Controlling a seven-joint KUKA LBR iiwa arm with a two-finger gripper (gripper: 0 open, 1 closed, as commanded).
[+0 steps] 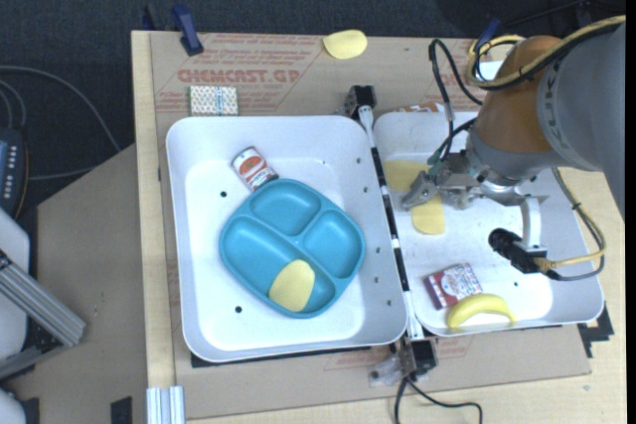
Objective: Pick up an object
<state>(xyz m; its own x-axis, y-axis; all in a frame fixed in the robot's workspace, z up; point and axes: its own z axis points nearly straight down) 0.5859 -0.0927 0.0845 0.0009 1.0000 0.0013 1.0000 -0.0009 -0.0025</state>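
We hover our gripper (pixel 429 197), fingers spread wide, over the yellow chip (pixel 429 218) in the right bin (pixel 576 298); next, descend and close.

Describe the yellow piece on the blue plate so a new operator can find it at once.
Look in the left white bin, where a blue divided plate lies. The yellow piece sits in the plate's compartment nearest the camera. Unlike the small can lying beside the plate, it is plain, rounded and pale yellow.

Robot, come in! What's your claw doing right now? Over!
Gripper low in right bin, over yellow pieces. Nothing seen held. Banana and red packet lie nearby, apart.
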